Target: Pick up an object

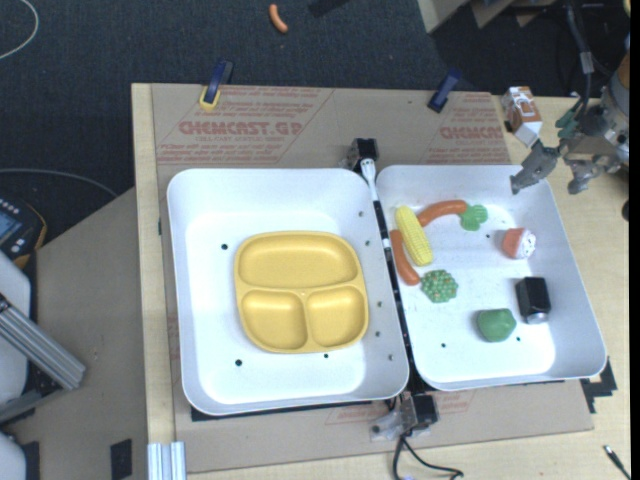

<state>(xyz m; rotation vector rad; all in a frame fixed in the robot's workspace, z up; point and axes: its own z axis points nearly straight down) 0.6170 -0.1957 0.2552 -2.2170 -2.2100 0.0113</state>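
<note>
Gripper (pixel 556 171) over right bin's (pixel 570 268) upper right rim, fingers spread, grasping nothing; nearest below it a red-and-white piece (pixel 516 242), then black block (pixel 533 298), green lump (pixel 495 324); corn cob (pixel 413 235), carrot (pixel 443 210), broccoli (pixel 439 286) nearer the divider; yellow sectioned tray (pixel 300 290) in left bin (pixel 200 268).

Gripper (pixel 556 171) sits over the far right rim of the right shallow white bin (pixel 575 298), jaws spread and holding nothing.

Nearest to the jaws, just left and nearer the camera — orange carrot with green top (pixel 447 211), and the red-and-white toy piece (pixel 517 243).

Further left of the jaws: yellow corn cob (pixel 413 235) lying on an orange sausage (pixel 404 260), green broccoli floret (pixel 439 287) in front of these.

Well in front of the jaws — black block (pixel 532 298), green rounded lump (pixel 495 324) beside it.

Far left: left shallow white bin (pixel 200 298) holding the yellow three-compartment plastic tray (pixel 301 290).
</note>
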